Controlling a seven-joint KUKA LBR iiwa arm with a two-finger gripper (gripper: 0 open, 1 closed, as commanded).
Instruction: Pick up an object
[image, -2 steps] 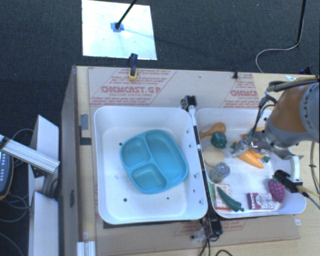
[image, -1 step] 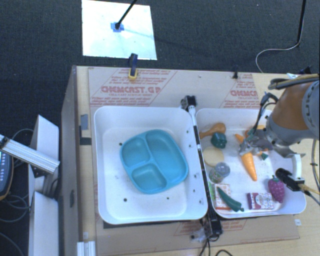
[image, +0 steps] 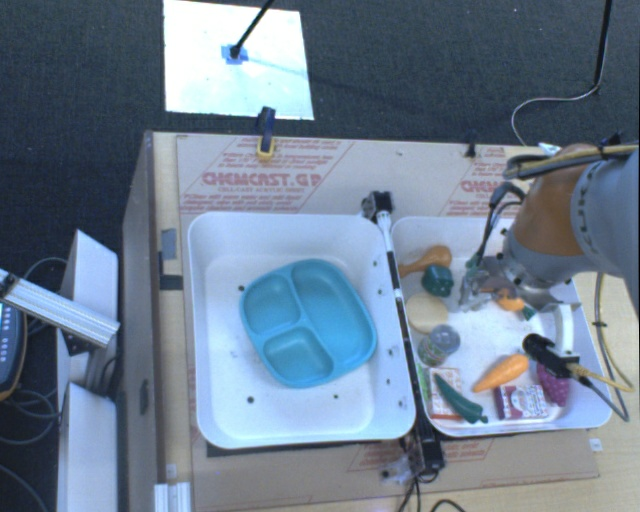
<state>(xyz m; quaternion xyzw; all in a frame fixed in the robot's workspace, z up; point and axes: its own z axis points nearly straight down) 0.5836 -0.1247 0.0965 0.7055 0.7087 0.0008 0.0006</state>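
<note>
I see the two-finger gripper (image: 480, 290) low in the right white bin (image: 590, 400), but I cannot tell how it is set. Just beside it lie a small orange piece (image: 512, 304), a dark teal round object (image: 437, 280) and an orange pear-shaped toy (image: 428, 260). The left white bin (image: 215, 300) holds a blue three-compartment plastic plate (image: 307, 322).

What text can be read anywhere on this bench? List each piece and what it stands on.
"CHEMCAST GP", red print repeated on the brown protective sheet behind the left bin; a partial repeat at upper right is cut off by the arm.
Smaller red lines around it: too blurred to read.
Red packet in the right bin: print too small to read.
</note>
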